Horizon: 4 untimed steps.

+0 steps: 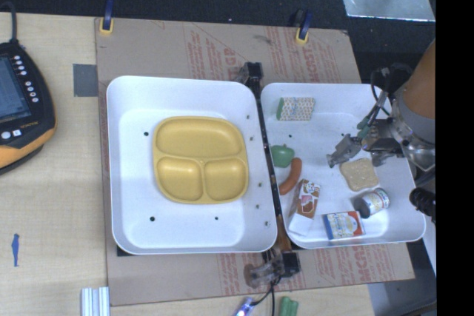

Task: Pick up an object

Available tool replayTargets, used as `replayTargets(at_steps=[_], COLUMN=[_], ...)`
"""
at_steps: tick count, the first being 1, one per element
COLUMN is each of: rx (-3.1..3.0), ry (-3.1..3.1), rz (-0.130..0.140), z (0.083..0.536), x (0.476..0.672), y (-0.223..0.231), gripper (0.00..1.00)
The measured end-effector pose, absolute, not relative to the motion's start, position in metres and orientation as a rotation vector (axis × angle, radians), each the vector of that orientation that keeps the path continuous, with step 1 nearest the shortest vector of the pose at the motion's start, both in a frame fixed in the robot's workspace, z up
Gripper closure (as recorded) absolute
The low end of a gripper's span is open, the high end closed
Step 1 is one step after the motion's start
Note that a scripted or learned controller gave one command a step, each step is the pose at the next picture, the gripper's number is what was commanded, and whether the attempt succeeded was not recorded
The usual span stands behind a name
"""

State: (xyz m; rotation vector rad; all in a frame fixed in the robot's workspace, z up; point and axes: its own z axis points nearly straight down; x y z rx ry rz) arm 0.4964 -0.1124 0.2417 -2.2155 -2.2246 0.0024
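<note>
Lying in the right bin (337,96), the things you could pick are scattered: a tan slice of bread (360,174) sits toward the right side, just below and right of the pincer (345,149). Below the bread you have a small can (372,201) on its side, and left of that a small carton (343,225) with a red and blue print near the bin's lower rim. Further left you see a brown and white packet (307,199), a sausage (290,175) tilted beside it, and a green item (281,155) touching the sausage's upper end, close to the bin's left wall. Up near the top rim lies a green and white patterned packet (297,109).

Your pincer hangs over the middle of the right bin, its dark fingers spread apart with nothing between them; whether it touches the bin floor you cannot tell. The arm (415,103) reaches in from the right edge.

Beside it, the left bin (126,159) holds a yellow divided plate (200,159) with three compartments, sitting about in the middle. Both bins rest on a cardboard sheet (185,48) clamped at the top to the wooden desk (44,233). On the desk's far left you have a control pendant (18,103) with an orange rim.
</note>
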Motion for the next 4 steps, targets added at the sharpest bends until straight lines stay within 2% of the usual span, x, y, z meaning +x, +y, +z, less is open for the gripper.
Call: replayTargets(at_steps=[1,2,3,4], rx=[-2.214,-2.218,-2.215,-2.213], ry=[-2.226,-2.224,-2.226,-2.227], rz=[0.006,0.004,0.004,-0.001], z=[0.171,0.127,0.092,0.193], x=[0.504,0.528,0.622,0.623], y=[-0.094,-0.168,-0.144,-0.012], gripper=[0.00,0.00,0.00,0.00])
